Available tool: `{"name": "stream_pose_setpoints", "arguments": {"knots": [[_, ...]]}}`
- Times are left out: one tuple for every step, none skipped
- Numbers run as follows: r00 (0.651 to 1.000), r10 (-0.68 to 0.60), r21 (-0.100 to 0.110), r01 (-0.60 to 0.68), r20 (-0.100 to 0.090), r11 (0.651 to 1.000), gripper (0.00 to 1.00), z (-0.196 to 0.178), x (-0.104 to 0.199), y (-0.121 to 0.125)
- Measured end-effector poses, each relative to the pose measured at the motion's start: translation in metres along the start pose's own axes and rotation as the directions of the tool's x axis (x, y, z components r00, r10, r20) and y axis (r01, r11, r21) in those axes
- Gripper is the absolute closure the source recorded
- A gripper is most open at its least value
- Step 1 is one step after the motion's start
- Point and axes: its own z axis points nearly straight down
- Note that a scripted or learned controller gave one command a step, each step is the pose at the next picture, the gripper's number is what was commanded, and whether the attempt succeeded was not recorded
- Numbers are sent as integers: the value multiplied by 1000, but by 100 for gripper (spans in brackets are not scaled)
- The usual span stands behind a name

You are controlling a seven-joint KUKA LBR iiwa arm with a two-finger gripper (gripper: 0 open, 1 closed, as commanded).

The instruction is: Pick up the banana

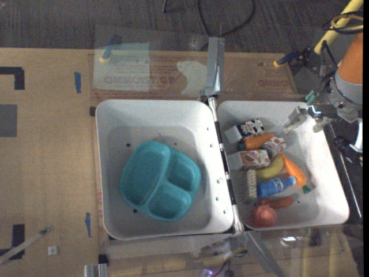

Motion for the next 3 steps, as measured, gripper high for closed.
{"name": "stream_pose_setpoints", "arguments": {"knots": [[927,376,-10,-376,0,926,0,111,76,-39],[867,499,-1,-499,1,867,0,67,1,19],[926,378,-6,-378,-2,926,0,112,16,-7]]}}
